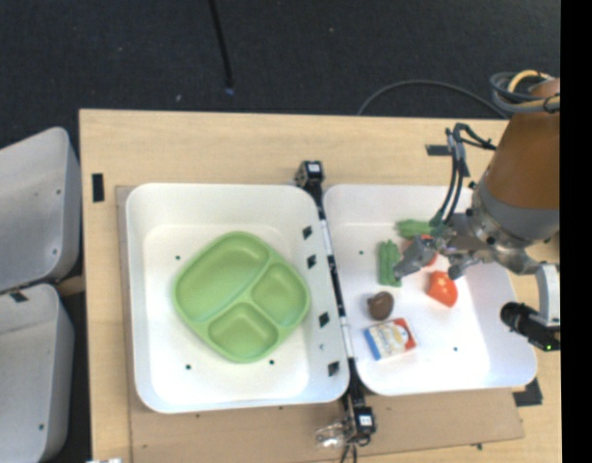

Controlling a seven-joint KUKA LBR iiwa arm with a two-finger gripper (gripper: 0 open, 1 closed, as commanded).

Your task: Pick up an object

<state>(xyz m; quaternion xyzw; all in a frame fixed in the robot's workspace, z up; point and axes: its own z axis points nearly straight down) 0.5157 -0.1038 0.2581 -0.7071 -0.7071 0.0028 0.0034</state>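
White right bin holds red-orange object.

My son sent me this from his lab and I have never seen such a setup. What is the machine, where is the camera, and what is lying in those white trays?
One camera looks down at a slant on a wooden bench. The grey and orange shape on the right is a robot arm, and its hand hangs over the right bin. That bin holds a green item, a red item, a brown lump and a small packet. The left bin holds a green divided plate. I cannot tell whether the hand grips anything.
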